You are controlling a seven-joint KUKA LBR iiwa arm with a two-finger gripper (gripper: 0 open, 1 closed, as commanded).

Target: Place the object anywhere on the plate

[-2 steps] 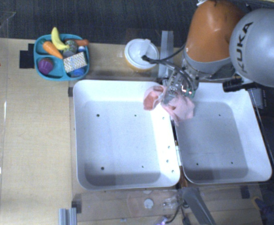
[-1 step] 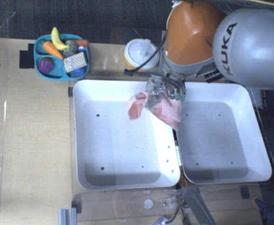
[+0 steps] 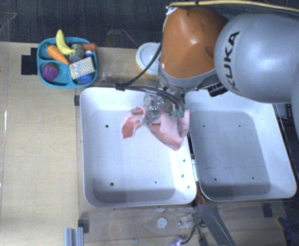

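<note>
Presently I am observing the hand [image 3: 162, 111] hanging over the pink cloth [image 3: 167, 129], which is lying crumpled in the left bin [image 3: 103, 183] against its right wall, near the top. I cannot tell whether the hand is gripping it. I am judging the cloth soft, light and limp; it is best pinched at a raised fold. The blue plate [image 3: 41, 69] is sitting on the bench [image 3: 31, 163], well apart, already carrying toy food.

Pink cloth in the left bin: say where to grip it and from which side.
Grip the pink cloth at its raised bunched fold near the bin's right wall, coming straight down from above; it lies crumpled and soft, so a pinch on a ridge should hold.
</note>
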